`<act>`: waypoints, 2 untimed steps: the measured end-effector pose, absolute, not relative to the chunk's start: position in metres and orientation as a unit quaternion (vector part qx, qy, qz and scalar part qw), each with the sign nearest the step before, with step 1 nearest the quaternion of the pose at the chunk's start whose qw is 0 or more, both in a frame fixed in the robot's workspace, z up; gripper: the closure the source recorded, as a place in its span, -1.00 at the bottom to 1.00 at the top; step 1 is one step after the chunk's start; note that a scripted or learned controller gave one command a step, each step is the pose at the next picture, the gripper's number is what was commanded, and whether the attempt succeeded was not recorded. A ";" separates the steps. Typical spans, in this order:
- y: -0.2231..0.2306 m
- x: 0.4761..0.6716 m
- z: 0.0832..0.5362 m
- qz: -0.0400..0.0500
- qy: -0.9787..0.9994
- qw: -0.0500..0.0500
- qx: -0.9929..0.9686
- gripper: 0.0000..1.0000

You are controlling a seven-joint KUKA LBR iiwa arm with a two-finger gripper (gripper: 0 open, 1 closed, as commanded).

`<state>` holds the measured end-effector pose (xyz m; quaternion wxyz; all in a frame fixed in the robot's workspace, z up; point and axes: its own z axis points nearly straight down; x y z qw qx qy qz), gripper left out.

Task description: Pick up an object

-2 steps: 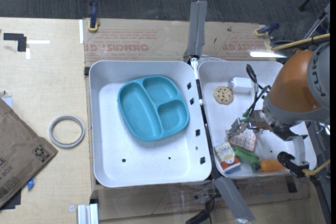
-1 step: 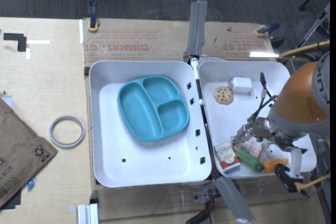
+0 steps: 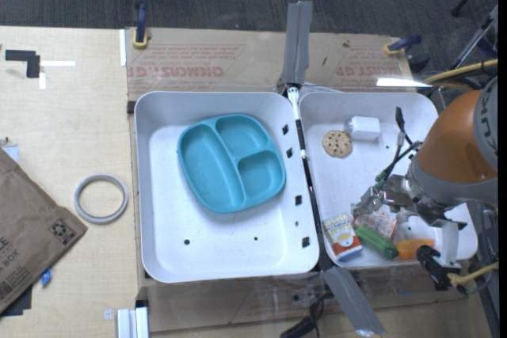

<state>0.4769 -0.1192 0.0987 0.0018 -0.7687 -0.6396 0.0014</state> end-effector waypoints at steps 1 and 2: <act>-0.065 0.488 0.210 0.001 -0.655 0.000 -0.756 1.00; -0.046 0.586 0.205 0.002 -0.670 0.000 -0.743 1.00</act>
